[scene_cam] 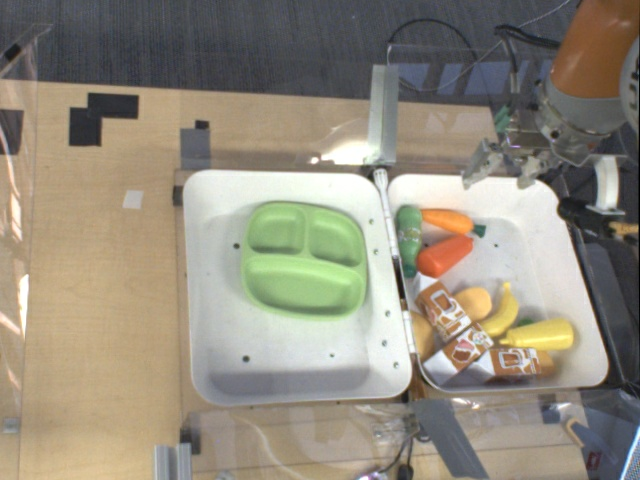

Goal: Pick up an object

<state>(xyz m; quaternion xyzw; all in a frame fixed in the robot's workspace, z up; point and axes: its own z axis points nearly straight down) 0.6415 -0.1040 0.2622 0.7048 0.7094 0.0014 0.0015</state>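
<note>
The left bin holds a green divided plate; the right bin holds a heap of toy food, including a carrot and banana. The hand hangs spread above the right bin's far edge, gripping nothing.

I log left white bin, centre of frame, holding green divided tray. Wooden bench beneath. Black L-shaped marker upper left. Metal upright post top centre between bins. Dark ribbed floor along top.
</note>
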